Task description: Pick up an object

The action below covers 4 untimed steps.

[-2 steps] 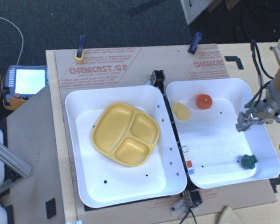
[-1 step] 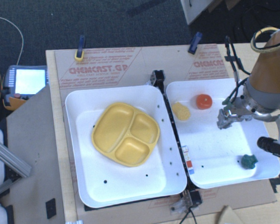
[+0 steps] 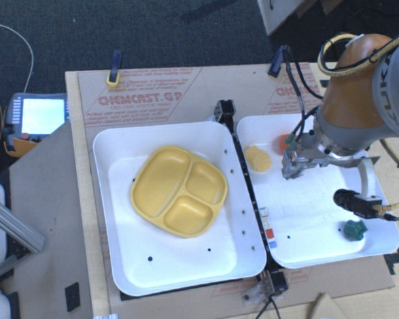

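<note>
Looking down on dark carpet (image 3: pixel 142 23) around a bench covered by a pale protective sheet (image 3: pixel 93 197), printed in red and repeating "CHEMCAST G.P" (image 3: pixel 139 98) along its far strip. Carrying two shallow tubs side by side, the left white bin (image 3: pixel 111 216) and the right white bin (image 3: pixel 314 246), inner rims touching.

Finding the two-finger metal gripper (image 3: pixel 294 170) hanging over the far-left part of the right white bin, pointing downward from the grey arm with its orange band (image 3: pixel 357 69). Open or closed: impossible to tell from this angle. Showing large dark letters (image 3: pixel 395 84) on the grey casing, cut off at the frame edge and not readable in full.

Moving outward:
- Just beyond the gripper, spotting a small orange-red piece (image 3: pixel 281 143), partly hidden behind it.
- Just to its left, a pale yellow round crumbly piece (image 3: pixel 258 159) near the inner rim.
- Well apart, in the near-right corner, a small dark green lump (image 3: pixel 355 230).
- On the inner rim, noting small stickers with red and blue patches (image 3: pixel 269 234), print too small to read.
- In the middle of the left white bin, a large yellow plastic plate with three compartments (image 3: pixel 180 191), lying flat.
- At the far end between the bins, a black clamp (image 3: pixel 225 110).
- On the sheet's far edge, a blue clamp with a yellow tip (image 3: pixel 114 69).
- Left of the bench, a lit tablet screen (image 3: pixel 41 115) and a thin white cable (image 3: pixel 10 32) looping over the carpet.
</note>
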Each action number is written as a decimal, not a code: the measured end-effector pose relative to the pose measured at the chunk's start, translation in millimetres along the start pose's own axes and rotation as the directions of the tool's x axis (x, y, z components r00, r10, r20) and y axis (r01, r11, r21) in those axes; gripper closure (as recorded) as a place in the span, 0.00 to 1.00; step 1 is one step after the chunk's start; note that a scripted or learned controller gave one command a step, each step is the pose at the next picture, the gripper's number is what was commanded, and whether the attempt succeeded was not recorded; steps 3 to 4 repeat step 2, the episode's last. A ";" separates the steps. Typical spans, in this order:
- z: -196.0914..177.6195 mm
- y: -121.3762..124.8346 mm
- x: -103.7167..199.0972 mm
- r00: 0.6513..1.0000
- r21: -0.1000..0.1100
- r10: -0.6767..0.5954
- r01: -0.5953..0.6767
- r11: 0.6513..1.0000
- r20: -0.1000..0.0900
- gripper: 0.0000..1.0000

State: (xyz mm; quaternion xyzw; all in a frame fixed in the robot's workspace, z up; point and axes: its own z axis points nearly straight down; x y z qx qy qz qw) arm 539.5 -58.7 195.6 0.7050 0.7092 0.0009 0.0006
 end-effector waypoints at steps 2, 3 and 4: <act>-1.1 26.4 102.7 1.000 0.000 0.001 -0.001 1.000 0.000 1.00; -1.1 26.4 102.7 1.000 0.000 0.001 -0.001 1.000 0.000 1.00; -1.1 26.4 102.7 1.000 0.000 0.001 -0.001 1.000 0.000 1.00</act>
